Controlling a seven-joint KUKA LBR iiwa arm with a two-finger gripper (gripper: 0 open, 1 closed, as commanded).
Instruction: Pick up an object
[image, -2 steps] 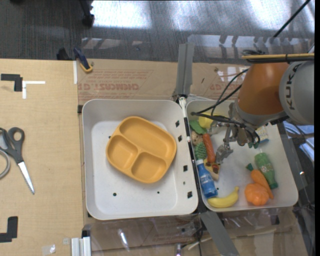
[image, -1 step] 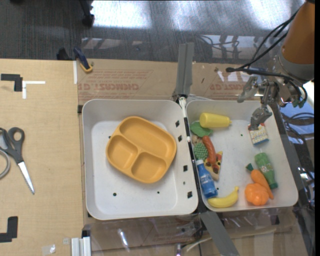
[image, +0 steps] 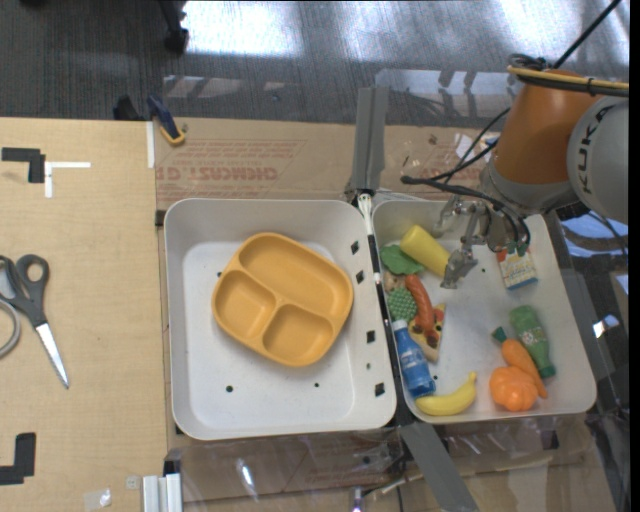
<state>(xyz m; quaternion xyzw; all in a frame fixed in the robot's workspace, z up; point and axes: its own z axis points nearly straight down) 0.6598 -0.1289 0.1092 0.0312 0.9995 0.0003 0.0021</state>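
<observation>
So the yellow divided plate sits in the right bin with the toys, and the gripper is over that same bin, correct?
Not quite. The camera view shows the yellow divided plate alone in the left bin. The toys lie in the right bin, and the gripper is indeed over that one.

The arm (image: 585, 130) comes in above the right bin (image: 570, 300), a fat rounded tube with a smooth grey shell and a broad, glossy orange band (image: 535, 130) ahead of the wrist. Dark letters, cut off at the frame's edge, run along the grey shell. Thin black cables (image: 450, 175) loop from the band's lower side toward the gripper (image: 462, 262), a small cluster of bare silvery metal parts, over that bin's far end.
</observation>
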